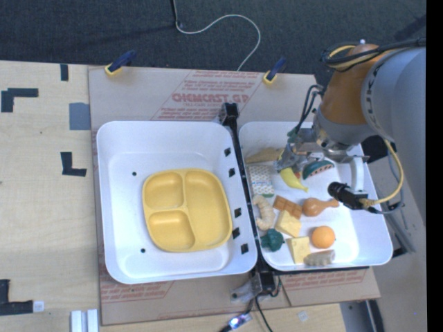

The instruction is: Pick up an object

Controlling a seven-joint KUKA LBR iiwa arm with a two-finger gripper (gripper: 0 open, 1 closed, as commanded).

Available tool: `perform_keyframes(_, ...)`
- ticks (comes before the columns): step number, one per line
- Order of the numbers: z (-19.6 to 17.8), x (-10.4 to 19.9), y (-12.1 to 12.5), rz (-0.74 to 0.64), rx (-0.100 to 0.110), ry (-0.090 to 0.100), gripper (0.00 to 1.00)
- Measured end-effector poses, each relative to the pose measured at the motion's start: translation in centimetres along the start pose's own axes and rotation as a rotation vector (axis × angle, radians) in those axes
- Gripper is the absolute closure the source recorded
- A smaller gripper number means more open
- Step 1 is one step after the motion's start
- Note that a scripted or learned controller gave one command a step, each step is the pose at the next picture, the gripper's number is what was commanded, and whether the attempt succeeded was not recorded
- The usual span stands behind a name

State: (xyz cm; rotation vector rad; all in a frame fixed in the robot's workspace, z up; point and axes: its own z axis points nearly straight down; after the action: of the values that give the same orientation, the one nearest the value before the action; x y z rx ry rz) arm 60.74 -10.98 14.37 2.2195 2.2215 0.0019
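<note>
Over the right bin (pixel 377 244), the jaws (pixel 296 163) hover above a yellow banana (pixel 293 180)

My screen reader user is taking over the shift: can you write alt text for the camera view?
The gripper is low in the right bin, just above a yellow banana among toy foods including an orange. The left bin holds a yellow divided plate.

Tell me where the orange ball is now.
The orange ball lies in the right bin, near its front edge, beside a yellow block and below a brown pear-shaped toy.
</note>
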Motion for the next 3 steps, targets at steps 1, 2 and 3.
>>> perform_keyframes(1, -6.1, 0.7, 0.3, -0.001, -0.003, 0.0, 1.0)
perform_keyframes(2, -8.1, 0.8, 0.4, -0.001, 0.001, 0.0, 1.0)
perform_keyframes(3, -8.5, 4.8, -3.7, -0.003, 0.005, 0.001, 1.0)
